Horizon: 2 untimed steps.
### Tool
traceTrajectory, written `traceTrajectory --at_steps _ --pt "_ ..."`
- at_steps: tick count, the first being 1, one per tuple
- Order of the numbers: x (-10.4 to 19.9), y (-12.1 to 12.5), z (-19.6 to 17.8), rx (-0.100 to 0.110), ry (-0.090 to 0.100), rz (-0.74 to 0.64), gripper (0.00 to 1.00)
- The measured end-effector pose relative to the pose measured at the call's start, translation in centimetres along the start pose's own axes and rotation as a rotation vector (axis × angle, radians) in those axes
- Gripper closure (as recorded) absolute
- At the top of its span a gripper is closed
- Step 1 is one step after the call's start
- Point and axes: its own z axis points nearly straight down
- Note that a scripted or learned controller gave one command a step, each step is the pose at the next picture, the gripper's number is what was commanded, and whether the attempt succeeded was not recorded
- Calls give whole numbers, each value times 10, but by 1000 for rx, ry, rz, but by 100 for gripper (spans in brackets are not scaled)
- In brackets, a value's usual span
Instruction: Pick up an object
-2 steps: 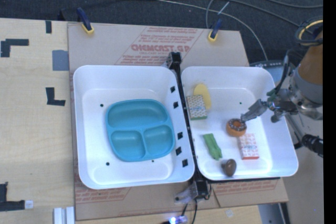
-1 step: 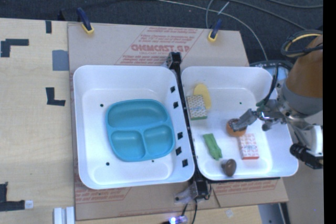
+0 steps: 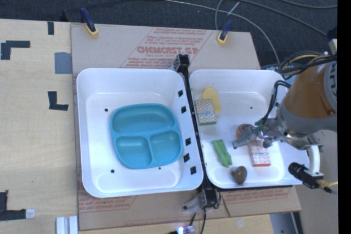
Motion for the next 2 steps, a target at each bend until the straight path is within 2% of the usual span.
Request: traceTrajectory --at_steps 1,2 --pt "-4 2 40 -16 -12 3 0" --pt "-3 5 26 -23 -11 1 100"
